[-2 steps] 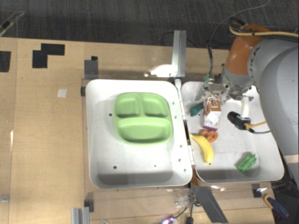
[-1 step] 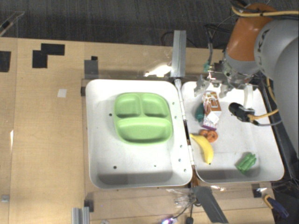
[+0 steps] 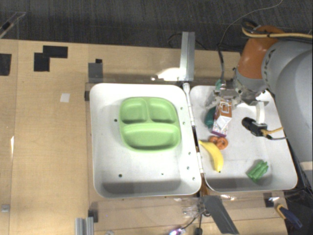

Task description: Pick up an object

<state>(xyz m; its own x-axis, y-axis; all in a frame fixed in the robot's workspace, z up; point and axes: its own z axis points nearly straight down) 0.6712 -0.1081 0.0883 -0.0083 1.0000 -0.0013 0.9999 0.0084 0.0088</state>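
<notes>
White right-hand bin is carrying all the loose items. The hand is hovering at about 11 o'clock in that bin, directly over the top end of a snack packet that is orange and white above, purple below. I cannot tell from this angle how far the hand is open or whether it is gripping anything, as the wrist is blocking the contact point. I am taking the packet as the likely target. It is lying lengthwise, running toward 6 o'clock from the hand.

Neighbours:
- A teal item is sitting just beside the packet at its 9 o'clock, possibly touching it.
- A small orange piece is lying at the packet's 6 o'clock end, next to a banana.
- A green object is lying well apart, at 5 o'clock in the bin.
- The left bin is holding a green divided plate.

Risks (judgement only):
- The packet is looking flat and probably slick — a pinch on one end could be slipping off, or only crumpling the film.
- The teal item is crowding the 9 o'clock side, so a closing hand could be catching it too or shoving it against the bin wall.
- A packet lifted by one end could be swinging and knocking the orange piece and the banana.

Labels: the packet is showing printed colour blocks, but no word or brand is reading at this size. I am seeing no writing on anything else.
</notes>
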